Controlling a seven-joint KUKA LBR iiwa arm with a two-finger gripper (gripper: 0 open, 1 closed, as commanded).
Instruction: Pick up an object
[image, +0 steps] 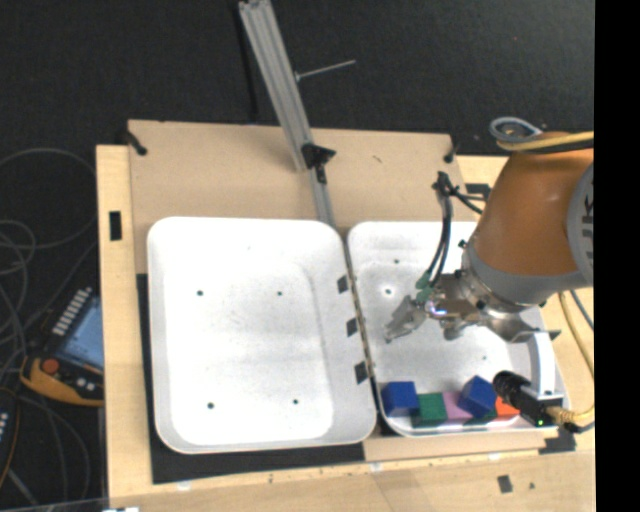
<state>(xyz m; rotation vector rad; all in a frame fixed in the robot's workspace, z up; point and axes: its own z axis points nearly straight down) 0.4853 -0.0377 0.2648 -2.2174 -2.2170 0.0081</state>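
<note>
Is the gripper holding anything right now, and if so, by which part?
Nothing is held. The gripper hangs over bare floor of the right bin, fingers open, with the blocks lying along the bin's near edge.

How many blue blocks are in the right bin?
2. One blue block lies at the near edge toward the divider, beside a green block; the other lies further right, next to a pink block. The arm may hide more.

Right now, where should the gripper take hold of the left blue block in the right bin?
Grip the blue block across its upper and lower faces, coming straight down: the green block hugs its right side, and the bin wall crowds its left.
</note>
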